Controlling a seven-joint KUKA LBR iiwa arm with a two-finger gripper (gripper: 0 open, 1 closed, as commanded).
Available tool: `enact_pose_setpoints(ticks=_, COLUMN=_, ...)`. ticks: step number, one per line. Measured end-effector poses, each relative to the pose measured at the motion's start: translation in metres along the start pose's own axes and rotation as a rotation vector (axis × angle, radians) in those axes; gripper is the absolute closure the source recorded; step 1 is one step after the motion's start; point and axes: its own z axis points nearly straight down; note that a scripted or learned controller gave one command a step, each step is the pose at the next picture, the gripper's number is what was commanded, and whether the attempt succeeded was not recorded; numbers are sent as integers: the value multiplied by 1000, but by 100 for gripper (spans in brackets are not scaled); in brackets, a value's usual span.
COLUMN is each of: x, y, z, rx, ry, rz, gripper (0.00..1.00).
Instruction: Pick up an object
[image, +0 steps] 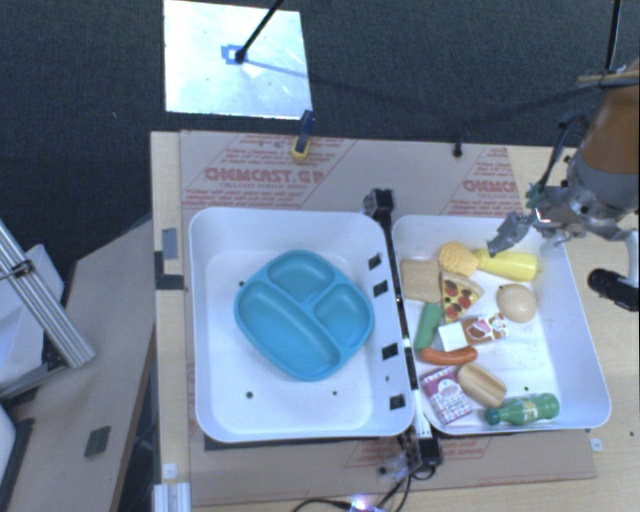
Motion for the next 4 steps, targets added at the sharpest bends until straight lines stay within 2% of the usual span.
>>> enact_pose_setpoints(ticks=1, x=0, y=3, z=-7, rx=-12, ry=-2, rz=-2, gripper=0)
enact_pose_setpoints(ticks=2, x=-1, y=8, z=54, rx=-6, ry=-1, rz=-1, gripper=0)
enact_pose_setpoints(ticks=4, x=-7, y=12, z=137, rx=-15, ry=-2, rz=0, gripper=0)
